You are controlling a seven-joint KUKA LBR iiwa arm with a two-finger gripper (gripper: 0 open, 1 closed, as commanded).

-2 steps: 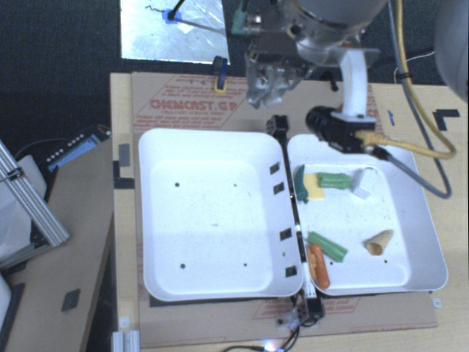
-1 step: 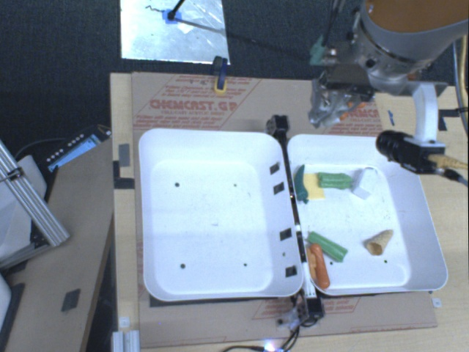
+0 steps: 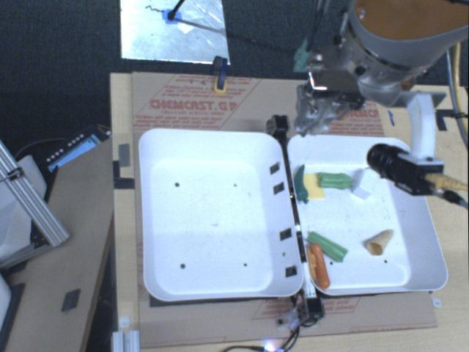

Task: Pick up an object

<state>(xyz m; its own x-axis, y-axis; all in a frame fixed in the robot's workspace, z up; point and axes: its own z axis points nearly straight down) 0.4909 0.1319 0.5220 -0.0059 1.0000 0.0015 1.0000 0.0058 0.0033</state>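
Observation:
The right bin [image 3: 418,270] holds several small items. A yellow block [image 3: 315,188] lies near its left wall with a green piece [image 3: 335,181] against it and a small pale piece [image 3: 360,185] just to the right. Nearer the front lie a tan cone [image 3: 379,242], a green stick [image 3: 327,246] and an orange carrot-like piece [image 3: 318,265]. My gripper [image 3: 316,119] hangs over the bin's back left corner, above and behind the yellow block, with nothing seen in it.
The left bin [image 3: 212,270] sits beside the right one, joined by a black-clipped divider [image 3: 289,196]. A black cylinder on a white bracket [image 3: 399,169] juts over the right bin's right side. Cardboard [image 3: 190,105] lies under both bins.

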